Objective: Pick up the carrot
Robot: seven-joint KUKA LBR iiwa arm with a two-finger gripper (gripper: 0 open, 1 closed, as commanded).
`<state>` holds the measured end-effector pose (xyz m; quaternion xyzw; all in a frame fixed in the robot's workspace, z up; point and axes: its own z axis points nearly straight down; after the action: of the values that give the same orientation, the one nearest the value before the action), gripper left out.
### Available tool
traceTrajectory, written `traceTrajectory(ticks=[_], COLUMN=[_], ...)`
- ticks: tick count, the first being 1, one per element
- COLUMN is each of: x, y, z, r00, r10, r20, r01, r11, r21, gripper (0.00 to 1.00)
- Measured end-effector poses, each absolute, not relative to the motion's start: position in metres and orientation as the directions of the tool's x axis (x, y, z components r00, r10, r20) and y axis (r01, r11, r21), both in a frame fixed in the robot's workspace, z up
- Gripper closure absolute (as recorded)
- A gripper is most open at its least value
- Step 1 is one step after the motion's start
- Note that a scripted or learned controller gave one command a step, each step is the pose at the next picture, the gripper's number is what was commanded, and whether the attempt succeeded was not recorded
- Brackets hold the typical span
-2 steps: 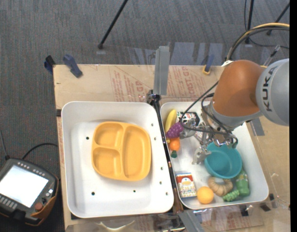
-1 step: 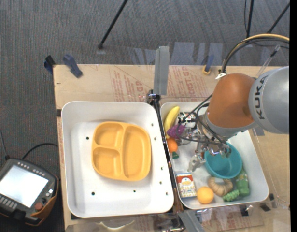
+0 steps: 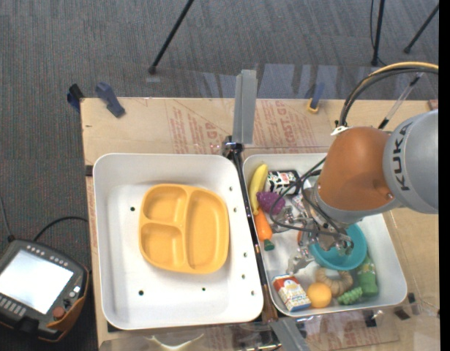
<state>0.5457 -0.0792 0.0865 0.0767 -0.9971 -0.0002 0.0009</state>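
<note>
Currently, I see the arm [image 3: 371, 170] reaching in from the right over the right bin [image 3: 396, 269]; the orange band sits above the wrist and the end effector [image 3: 306, 253] hangs low over the bin's middle, its metal fingers pointing down toward bare bin floor beside a teal bowl [image 3: 349, 251]; I cannot tell whether the fingers are parted or closed, and I see nothing between them.

The carrot [image 3: 263, 225] lies against the right bin's left wall, well left of the end effector and apart from it; a purple grape bunch [image 3: 270, 201] touches its upper end, and a yellow banana [image 3: 258, 181] lies just above that along the same wall; a small black-and-white carton [image 3: 284, 180] stands beside the banana.

Along the bin's near side I see a red-and-white box [image 3: 291, 292], an orange fruit [image 3: 320, 295] just beside it, a tan piece [image 3: 333, 277] and green items [image 3: 360, 285] toward the right.

The left bin [image 3: 115, 189] holds a yellow divided plate [image 3: 184, 227] near its centre; both bins rest side by side on the worktop [image 3: 166, 123]; a handheld controller [image 3: 34, 287] lies on the floor at lower left.
</note>
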Motion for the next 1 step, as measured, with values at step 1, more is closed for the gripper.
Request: traceTrajectory(ticks=[1], x=[0.5847], y=[-0.1114], z=[0.0857], r00=[-0.983], r10=[0.184], r20=[0.018], r01=[0.184], r11=[0.983], r21=[-0.001], gripper=[0.00])
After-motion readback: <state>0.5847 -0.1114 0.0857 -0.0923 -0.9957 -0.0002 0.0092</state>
